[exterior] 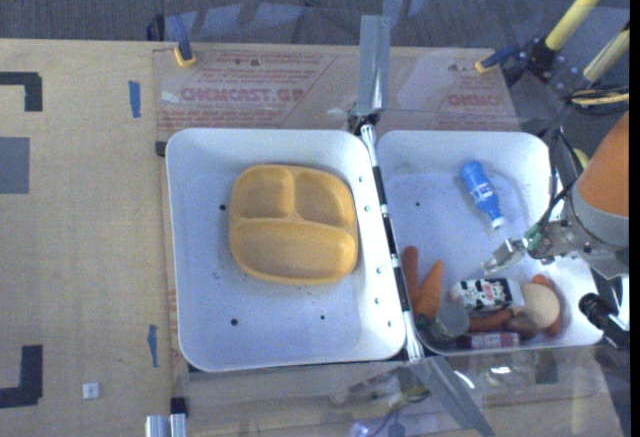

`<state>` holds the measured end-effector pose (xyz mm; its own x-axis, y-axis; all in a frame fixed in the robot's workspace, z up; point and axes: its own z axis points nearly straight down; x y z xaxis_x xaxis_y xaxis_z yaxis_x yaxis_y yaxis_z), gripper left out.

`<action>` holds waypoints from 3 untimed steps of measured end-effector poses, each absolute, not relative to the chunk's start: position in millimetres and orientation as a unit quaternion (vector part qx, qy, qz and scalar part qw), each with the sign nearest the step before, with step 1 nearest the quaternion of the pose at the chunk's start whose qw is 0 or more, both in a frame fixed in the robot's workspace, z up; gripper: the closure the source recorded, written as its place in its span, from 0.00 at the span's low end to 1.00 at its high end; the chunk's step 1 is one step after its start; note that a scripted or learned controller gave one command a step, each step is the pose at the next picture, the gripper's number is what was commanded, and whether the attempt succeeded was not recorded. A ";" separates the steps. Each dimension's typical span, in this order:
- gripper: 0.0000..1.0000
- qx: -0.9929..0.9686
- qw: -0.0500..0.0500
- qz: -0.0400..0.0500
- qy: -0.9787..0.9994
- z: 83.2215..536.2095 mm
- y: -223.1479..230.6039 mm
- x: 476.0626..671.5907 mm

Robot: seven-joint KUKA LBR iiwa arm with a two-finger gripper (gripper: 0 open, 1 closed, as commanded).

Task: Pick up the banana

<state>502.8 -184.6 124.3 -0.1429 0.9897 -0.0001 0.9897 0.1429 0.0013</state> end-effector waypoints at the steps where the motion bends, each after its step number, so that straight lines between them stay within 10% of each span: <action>1: 0.00 0.678 0.002 0.000 0.735 185.5 -223.9 567.9; 2: 0.00 0.671 0.000 0.000 0.742 105.6 -169.3 494.0; 3: 0.00 0.670 0.001 0.000 0.743 228.2 -156.1 524.6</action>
